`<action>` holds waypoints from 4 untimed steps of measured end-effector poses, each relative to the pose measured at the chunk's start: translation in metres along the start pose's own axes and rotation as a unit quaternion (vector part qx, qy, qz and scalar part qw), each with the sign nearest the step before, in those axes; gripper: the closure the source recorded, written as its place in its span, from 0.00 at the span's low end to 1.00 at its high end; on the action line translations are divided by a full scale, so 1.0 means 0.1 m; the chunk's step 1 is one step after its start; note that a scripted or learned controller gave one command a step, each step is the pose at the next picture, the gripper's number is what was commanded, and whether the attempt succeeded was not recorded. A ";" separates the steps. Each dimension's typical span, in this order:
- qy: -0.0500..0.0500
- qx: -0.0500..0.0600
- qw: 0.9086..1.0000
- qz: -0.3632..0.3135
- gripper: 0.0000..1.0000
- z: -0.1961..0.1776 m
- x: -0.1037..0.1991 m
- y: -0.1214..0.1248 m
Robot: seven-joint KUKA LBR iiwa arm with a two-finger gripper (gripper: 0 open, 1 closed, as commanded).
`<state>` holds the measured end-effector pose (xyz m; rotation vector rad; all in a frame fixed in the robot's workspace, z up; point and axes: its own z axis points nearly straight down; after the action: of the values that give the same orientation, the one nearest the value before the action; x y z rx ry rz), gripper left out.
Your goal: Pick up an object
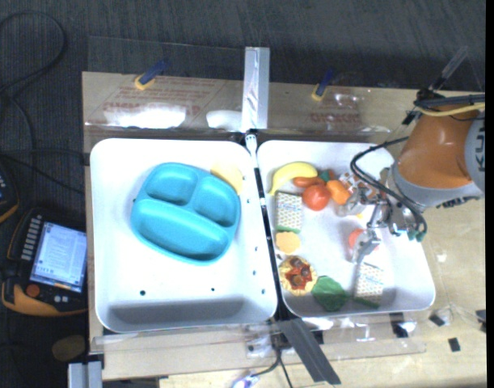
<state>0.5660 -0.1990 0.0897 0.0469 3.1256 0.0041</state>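
Dark carpet floor [230, 14] surrounds a wooden bench [457, 297].

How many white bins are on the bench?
2. The left bin holds a blue divided tray; the right bin holds the toy food, with the gripper over it.

Blue tray [186, 211], yellow banana [293, 173]

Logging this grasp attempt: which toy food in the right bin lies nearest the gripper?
The small red-orange piece, right beside the gripper at mid-bin. The banana, tomato and green piece lie farther off.
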 end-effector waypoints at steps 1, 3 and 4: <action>0.008 0.000 1.000 0.030 0.00 -0.63 0.19 -0.22; 0.009 0.000 1.000 0.015 0.00 -0.85 0.06 0.29; 0.004 0.002 0.994 0.109 0.00 0.01 0.05 0.37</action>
<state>0.5623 -0.1615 0.0888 0.3897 3.1109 0.0002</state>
